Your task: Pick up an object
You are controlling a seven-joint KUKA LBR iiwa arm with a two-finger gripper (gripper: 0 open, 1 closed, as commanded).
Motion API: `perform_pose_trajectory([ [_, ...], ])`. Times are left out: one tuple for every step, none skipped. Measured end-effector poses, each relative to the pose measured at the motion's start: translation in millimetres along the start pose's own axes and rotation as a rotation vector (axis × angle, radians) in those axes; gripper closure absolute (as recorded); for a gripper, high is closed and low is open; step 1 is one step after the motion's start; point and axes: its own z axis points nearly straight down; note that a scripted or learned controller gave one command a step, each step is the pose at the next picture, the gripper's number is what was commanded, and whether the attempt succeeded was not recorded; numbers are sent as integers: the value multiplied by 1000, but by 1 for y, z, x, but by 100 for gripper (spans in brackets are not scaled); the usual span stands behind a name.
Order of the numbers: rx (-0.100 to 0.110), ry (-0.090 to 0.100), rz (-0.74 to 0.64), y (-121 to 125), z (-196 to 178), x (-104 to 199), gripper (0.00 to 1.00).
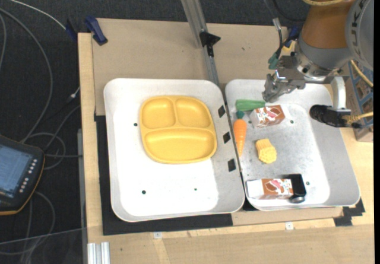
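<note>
Small brown-and-white carton (267,116) lies flat, upper part of right white bin (332,162), right of centre frame. I judge it light, thin-walled, crushable; grip across short sides. Gripper (272,92) hovers just above its top edge; cannot tell its opening; I see nothing held.

Gripper (272,94) above small carton (268,116)

camera: single, fixed above the bench (89,138) | facing: down at a slant | distance: far enough to take in both white bins, left bin (122,156) and right bin (332,156), plus dark floor around | arm (332,19) enters from the frame's right
</note>
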Motion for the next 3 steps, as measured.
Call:
perform_pose_trajectory([
  [2, 0, 1, -23, -1, 48, 100],
  [3, 0, 0, -42, -9, 102, 100],
  [5, -1, 0, -48, 2, 160, 100],
])
